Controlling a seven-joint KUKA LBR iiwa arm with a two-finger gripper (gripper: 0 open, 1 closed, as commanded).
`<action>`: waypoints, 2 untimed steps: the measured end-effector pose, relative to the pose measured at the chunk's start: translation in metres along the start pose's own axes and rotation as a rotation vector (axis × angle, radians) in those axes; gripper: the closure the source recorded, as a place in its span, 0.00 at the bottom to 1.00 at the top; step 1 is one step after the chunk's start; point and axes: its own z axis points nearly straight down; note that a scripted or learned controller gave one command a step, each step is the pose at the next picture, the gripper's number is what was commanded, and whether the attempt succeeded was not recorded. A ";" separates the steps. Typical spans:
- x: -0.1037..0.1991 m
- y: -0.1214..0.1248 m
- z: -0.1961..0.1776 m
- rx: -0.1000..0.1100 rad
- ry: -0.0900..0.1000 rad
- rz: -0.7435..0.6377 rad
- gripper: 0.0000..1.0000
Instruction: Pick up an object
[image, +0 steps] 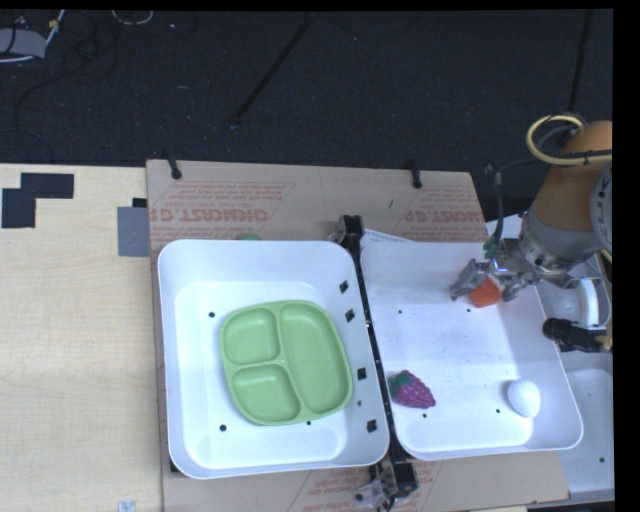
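Note:
My gripper (487, 287) is at the far right of the right bin (450, 440), low over its floor. It is open, and a small orange object (485, 295) sits between its spread fingers; I cannot tell whether they touch it. A purple bunch of grapes (412, 390) lies near the bin's front left. In the front right corner rests a white egg-shaped object (523, 398).
The left bin (190, 300) holds a green divided plate (285, 361). A black divider (366, 340) runs between the two bins. Brown cardboard (300, 205) lies under the bins, with pale bench top to the left.

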 end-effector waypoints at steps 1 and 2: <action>0.002 0.000 0.054 0.000 0.000 0.000 0.00; 0.001 0.001 0.040 -0.004 -0.001 0.000 1.00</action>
